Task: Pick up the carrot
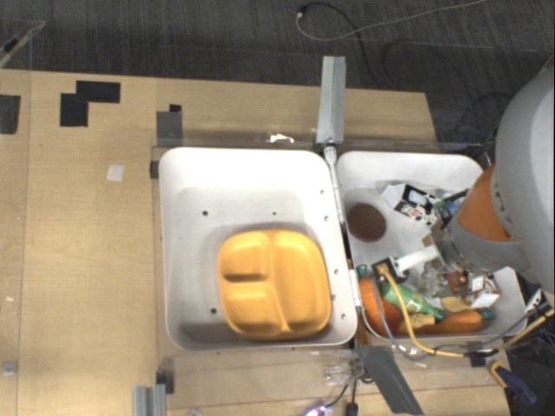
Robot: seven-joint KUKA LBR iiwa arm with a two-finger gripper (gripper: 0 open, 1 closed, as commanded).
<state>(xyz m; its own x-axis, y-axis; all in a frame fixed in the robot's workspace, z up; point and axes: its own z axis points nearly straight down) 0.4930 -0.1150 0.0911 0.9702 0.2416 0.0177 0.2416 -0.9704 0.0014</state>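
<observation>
From the camera view, the wooden bench [78,258] is carrying two shallow white bins side by side. The left bin [186,180] is holding a yellow divided tray [273,282] that is sitting toward its near right corner, close to the wall between the bins. The right bin [368,167] is crowded: a dark brown round object [367,221] is lying near its left wall, a black-and-white packet [414,202] is resting toward the far side, and a jumble is piling up along the near edge. The carrot [462,321] is lying on its side in that jumble, at the near right of the right bin, with a green item [408,300] overlapping just to its left and a rounded orange object [373,304] beyond that by the left wall. A yellow cable [416,341] is curving across the near rim in front of it. The grey arm [529,154], with its orange band [482,211], is reaching in from the right and hanging over the bin's right half, and the gripper [444,271] is sitting low among the clutter just above the carrot; whether the jaws are spread or closed cannot be told, since the wrist and surrounding items are masking them.
</observation>
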